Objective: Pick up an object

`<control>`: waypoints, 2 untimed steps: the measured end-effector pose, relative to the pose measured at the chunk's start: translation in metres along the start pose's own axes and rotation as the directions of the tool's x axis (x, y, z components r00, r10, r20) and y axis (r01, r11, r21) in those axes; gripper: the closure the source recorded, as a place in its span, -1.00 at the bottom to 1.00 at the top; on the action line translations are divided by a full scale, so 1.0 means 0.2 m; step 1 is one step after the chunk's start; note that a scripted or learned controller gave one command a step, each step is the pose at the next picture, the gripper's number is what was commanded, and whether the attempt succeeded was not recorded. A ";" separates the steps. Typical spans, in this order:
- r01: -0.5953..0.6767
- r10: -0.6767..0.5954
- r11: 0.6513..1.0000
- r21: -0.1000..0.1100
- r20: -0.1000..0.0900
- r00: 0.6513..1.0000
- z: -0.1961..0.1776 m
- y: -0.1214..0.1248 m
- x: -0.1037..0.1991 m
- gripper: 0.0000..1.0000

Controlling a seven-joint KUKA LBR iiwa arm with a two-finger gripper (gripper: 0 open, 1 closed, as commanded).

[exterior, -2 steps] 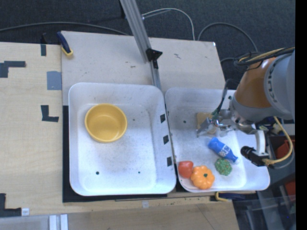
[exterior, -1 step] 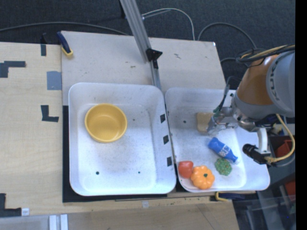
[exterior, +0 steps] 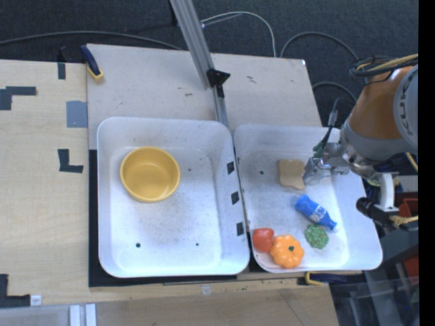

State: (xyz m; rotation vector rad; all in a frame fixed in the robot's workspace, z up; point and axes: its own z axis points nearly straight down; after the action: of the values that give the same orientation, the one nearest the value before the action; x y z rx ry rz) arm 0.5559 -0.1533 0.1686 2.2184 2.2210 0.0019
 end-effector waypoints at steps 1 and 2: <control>0.001 -0.001 1.000 -0.003 0.001 1.000 -0.31 0.02 0.01 1.00; 0.001 -0.001 1.000 0.004 -0.001 1.000 -0.31 0.02 0.01 1.00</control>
State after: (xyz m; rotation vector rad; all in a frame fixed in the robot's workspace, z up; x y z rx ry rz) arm 0.5607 -0.1505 0.2313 2.2202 2.2242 -0.0010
